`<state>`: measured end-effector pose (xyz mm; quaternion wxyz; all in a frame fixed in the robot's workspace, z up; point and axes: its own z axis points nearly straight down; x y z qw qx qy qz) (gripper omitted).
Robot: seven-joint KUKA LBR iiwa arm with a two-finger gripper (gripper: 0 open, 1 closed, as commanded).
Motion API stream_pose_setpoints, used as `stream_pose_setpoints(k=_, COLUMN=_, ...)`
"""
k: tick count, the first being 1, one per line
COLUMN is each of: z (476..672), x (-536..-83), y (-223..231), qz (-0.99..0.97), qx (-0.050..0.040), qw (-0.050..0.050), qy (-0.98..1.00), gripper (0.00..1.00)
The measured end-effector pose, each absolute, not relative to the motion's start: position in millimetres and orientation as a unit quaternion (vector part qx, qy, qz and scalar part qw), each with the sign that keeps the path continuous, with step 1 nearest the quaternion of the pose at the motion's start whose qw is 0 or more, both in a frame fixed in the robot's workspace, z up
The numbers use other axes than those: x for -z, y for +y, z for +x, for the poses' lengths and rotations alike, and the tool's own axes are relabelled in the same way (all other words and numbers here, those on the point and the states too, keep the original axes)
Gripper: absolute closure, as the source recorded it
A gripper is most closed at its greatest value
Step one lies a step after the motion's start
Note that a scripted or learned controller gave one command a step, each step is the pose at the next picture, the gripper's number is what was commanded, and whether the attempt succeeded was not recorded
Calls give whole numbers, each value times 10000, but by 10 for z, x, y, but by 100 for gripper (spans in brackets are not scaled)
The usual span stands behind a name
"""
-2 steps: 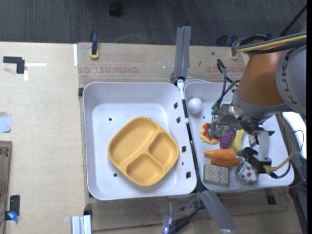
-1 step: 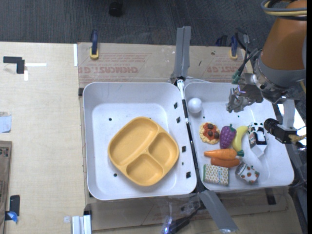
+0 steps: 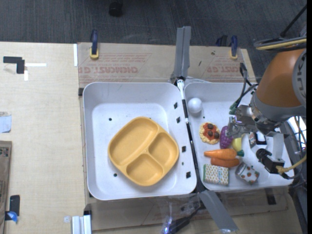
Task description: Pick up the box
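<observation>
Green-patterned box [image 3: 216, 174] lies at the right bin's [image 3: 214, 92] front edge, touching the carrot [image 3: 222, 154]; the pincer [image 3: 237, 126] hovers over the grapes [image 3: 225, 137], and a descent may snag those instead

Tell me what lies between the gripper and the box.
In the camera view, the carrot lies between the gripper and the box, with purple grapes beside the gripper.

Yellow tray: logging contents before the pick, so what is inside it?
The yellow tray in the left bin shows three bare compartments; the bin floor beneath it is covered.
</observation>
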<state>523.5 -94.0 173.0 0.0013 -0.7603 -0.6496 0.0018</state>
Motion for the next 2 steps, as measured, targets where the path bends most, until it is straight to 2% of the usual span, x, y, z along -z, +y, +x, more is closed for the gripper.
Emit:
stream_pose_setpoints(k=1, z=5580, x=-2787, y=-1150, qz=-7955, qx=-16, qw=-2, qy=-6060, gripper=0)
stream_pose_setpoints(k=2, z=5689, x=-1896, y=-432, qz=-8301, qx=-27, qw=15, qy=-5576, gripper=0)
